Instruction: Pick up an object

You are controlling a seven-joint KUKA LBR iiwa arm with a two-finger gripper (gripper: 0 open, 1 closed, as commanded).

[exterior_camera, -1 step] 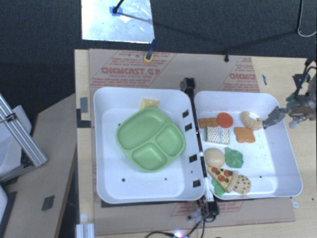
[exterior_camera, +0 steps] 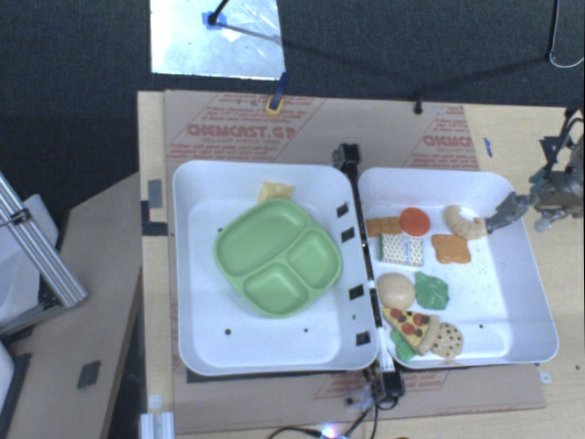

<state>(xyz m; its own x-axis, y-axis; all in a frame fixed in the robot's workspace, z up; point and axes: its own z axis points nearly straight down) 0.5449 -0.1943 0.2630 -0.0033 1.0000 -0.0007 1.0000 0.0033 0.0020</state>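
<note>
The right bin [exterior_camera: 521, 300] holds several toy foods. A tan bread roll [exterior_camera: 462, 221] lies at its upper right, with an orange toast piece [exterior_camera: 451, 249] just below it. Further left are a red tomato slice [exterior_camera: 415, 220], an orange cracker [exterior_camera: 384, 226] and a checkered packet [exterior_camera: 401, 248]. Lower down lie a round bun [exterior_camera: 396, 290], a green lettuce leaf [exterior_camera: 431, 292], a pizza slice [exterior_camera: 411, 323] and a cookie [exterior_camera: 446, 338]. My gripper [exterior_camera: 505, 212] reaches in over the bin's right rim, its tip just right of the bread roll. Nothing shows in its grasp.
The left bin [exterior_camera: 201, 337] holds a green divided plate [exterior_camera: 277, 257] and a small yellow piece [exterior_camera: 274, 191] behind it. A black divider with clips [exterior_camera: 361, 245] runs between the bins. A shiny sheet [exterior_camera: 218, 26] lies beyond the bench.
</note>
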